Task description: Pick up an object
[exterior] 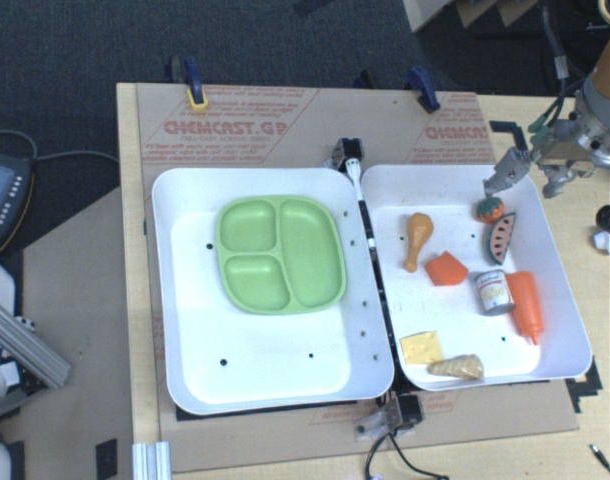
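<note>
Camera view, looking down at a slant: bench carries two white bins side by side. Left bin holds a green divided plate, lying flat. Right bin holds the small items: orange carrot along the right wall, drumstick near the top left, watermelon slice, red wedge, small can touching the carrot, yellow cheese piece, a pale croissant-like piece, and a small red-and-green item, possibly a strawberry. Gripper sits over the top right corner of the right bin, fingers spread apart, nothing between them. The strawberry-like item lies just below the left finger; the watermelon slice is just beyond it.
</note>
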`<state>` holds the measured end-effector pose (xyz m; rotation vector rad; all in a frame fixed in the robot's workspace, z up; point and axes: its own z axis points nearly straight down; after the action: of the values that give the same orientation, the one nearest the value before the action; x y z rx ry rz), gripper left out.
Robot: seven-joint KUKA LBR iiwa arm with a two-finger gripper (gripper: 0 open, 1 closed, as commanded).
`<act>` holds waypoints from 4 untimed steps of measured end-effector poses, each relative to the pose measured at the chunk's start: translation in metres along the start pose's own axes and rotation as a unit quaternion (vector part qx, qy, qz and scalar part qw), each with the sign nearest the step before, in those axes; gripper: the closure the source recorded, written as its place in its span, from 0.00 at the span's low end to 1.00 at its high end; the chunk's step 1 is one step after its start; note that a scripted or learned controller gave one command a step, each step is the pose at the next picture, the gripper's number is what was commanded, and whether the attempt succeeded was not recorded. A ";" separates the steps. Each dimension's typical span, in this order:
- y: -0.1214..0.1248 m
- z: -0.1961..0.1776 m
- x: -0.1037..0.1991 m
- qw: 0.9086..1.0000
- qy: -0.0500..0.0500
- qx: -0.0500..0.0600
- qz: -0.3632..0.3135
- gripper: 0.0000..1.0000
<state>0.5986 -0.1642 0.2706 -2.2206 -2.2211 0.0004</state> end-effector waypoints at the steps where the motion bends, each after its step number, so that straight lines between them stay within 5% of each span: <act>1: -0.002 0.062 -0.003 1.000 0.001 0.002 0.000 0.00; 4: 0.004 0.188 -0.001 1.000 0.001 0.002 0.000 0.00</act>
<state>0.6026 -0.1648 0.0824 -2.2169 -2.2192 0.0039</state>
